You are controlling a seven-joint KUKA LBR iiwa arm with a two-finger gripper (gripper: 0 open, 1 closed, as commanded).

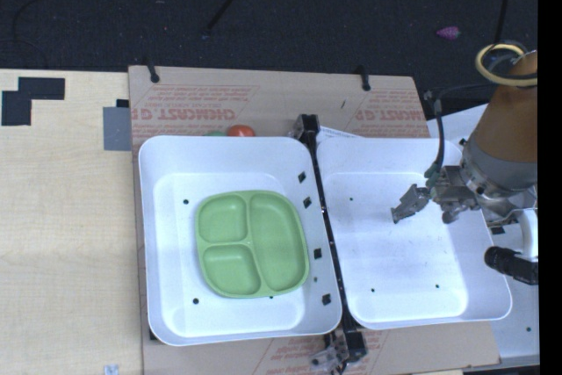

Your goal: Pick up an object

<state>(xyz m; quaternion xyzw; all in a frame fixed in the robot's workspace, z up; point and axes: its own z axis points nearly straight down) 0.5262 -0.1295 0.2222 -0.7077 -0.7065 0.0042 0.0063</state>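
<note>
Here, the left bin (167, 189) holds a green divided plate (252, 243), which lies flat near its centre, so it is the likely object to pick. At about twelve o'clock from the plate, a small red thing (241, 132) sits behind the bin's rim. The gripper (411, 206) hangs over the right bin (413, 294), at three o'clock from the plate and well apart, with nothing visible in it; how wide it stands, I cannot tell.

A single fixed camera looks down at a slant from above the counter (61, 215), far enough back to take in both white bins (167, 189) (side by side); the arm (514, 127) enters from the right.
</note>
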